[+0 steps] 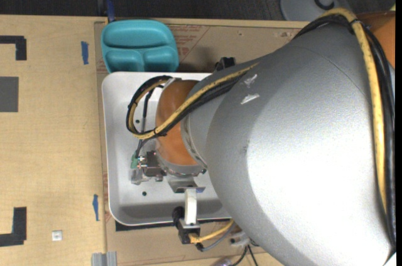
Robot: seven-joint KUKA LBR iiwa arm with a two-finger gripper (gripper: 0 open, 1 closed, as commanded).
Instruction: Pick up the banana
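- Banana somewhere out of sight: cannot tell where, with much of the bin floor lying under the arm.
- Grey arm [301, 145] across the whole 3 to 5 o'clock part of the view, reaching towards 9 o'clock and down into the bin.
- Tan bench [50, 133] spread over 7 to 11 o'clock, with black tape corners [16, 48] near the 9 o'clock edge and dark floor beyond at 12 o'clock.
- White bin [116, 133] at centre, just towards 9 o'clock; left wall and rounded corners plain to see, right half covered by the arm.
- Teal moulded tray [139, 45] at 11 o'clock from the bin, touching or just beside the bin's far rim, with two hollows facing the bin.
- Grey round base with a slanted pole [301, 0] at 1 o'clock, off the bench, on the dark floor.
- Orange band [171, 127] above the wrist, over the middle of the bin.
- Yellow and black cable [139, 101] looped at 10 o'clock from the band, then running along the arm towards 2 o'clock.
- Gripper [146, 169] low over the bin floor at 7 o'clock from the band, seen from above; open or closed cannot be told, and nothing seen held.
- White block [190, 207] on the wrist at 6 o'clock, near the bin's near rim.
- Blue tape strips [85, 53] on the bench at 10 and 8 o'clock from the bin.
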